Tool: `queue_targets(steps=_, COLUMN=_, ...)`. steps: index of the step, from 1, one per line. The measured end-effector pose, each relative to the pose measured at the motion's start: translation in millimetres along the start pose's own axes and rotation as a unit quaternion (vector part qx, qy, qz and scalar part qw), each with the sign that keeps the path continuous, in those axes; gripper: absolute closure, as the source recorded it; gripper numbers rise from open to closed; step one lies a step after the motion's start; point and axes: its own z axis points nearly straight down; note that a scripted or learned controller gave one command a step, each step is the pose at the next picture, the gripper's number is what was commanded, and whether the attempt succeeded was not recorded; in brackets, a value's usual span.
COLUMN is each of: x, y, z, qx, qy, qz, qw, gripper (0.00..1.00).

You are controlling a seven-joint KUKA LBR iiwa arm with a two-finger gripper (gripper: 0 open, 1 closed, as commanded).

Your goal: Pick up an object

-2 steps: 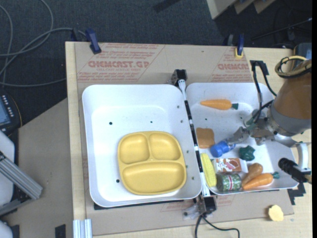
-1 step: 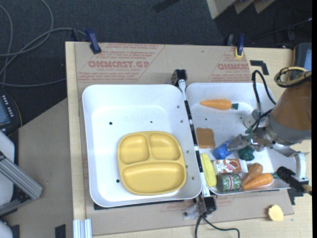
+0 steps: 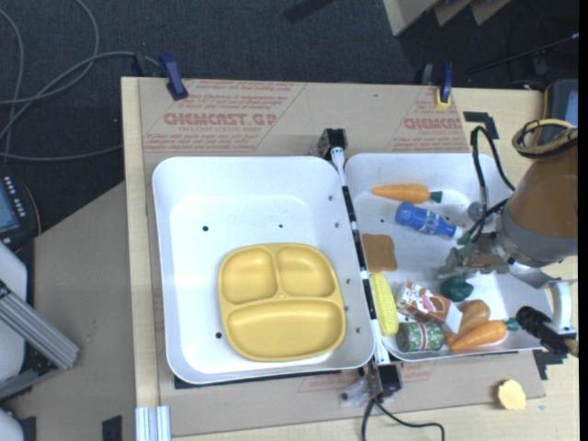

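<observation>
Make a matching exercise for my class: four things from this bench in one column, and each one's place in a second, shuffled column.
Things:
1. yellow divided tray
2. corn cob
3. blue bottle
4. yellow lump

Places:
A. right bin, against the wall shared with the left bin
B. bench top, outside both bins
C. left bin
D. right bin, just below the carrot at its far end

Pairs: 1-C, 2-A, 3-D, 4-B

Yellow tray (image 3: 280,301), orange carrot (image 3: 401,192) (green-tipped), blue bottle (image 3: 425,220), white bins (image 3: 184,246).

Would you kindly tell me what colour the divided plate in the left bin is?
The divided plate is pale yellow, seen clearly in the camera view.
</observation>
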Motion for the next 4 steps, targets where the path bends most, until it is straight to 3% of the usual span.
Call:
queue_targets(steps=1, x=0, y=0, z=-9, qx=0.000, qy=0.000, qz=0.000, qw=1.0000, gripper=1.00)
queue_targets(steps=2, x=-39, y=-24, z=-61, qx=0.005, qy=0.000, qz=0.001, qw=1.0000, gripper=1.00)
queue_targets(steps=3, x=54, y=-1, z=-54, qx=0.007, qy=0.003, qz=-0.005, qw=1.0000, gripper=1.00)
queue_targets(steps=4, x=96, y=26, z=-109, qx=0.003, qy=0.002, qz=-0.004, qw=1.0000, gripper=1.00)
